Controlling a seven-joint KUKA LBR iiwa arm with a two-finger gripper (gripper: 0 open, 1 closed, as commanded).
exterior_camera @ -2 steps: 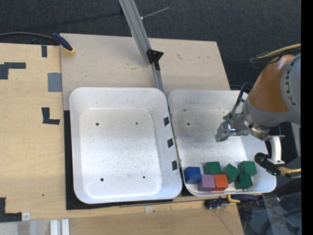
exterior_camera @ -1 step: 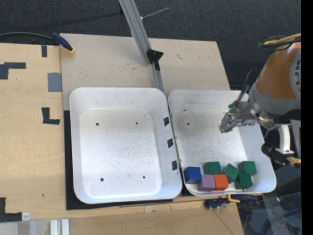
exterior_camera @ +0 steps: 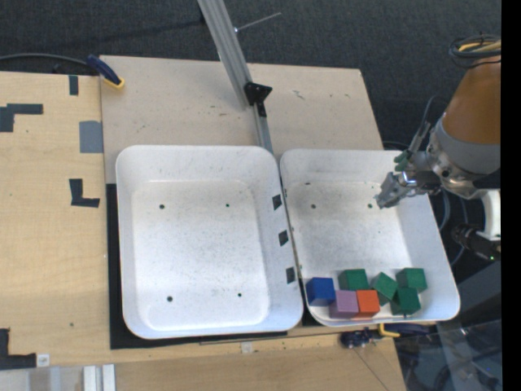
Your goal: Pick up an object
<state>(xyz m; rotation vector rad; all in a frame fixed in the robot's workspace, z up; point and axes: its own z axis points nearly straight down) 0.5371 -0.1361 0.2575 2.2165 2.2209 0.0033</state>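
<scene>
- left bin [exterior_camera: 138,218] sits on the counter [exterior_camera: 49,218], just bare white floor
- right bin [exterior_camera: 326,210] has the blocks bunched along its near edge: blue [exterior_camera: 321,289], purple [exterior_camera: 347,302], orange [exterior_camera: 368,301], four green ones [exterior_camera: 397,287]
- pincer [exterior_camera: 389,192] hovers over the right bin's far right part, well apart from the blocks; can't tell its state

No text, label or number seems readable anywhere at this blurry resolution.
</scene>
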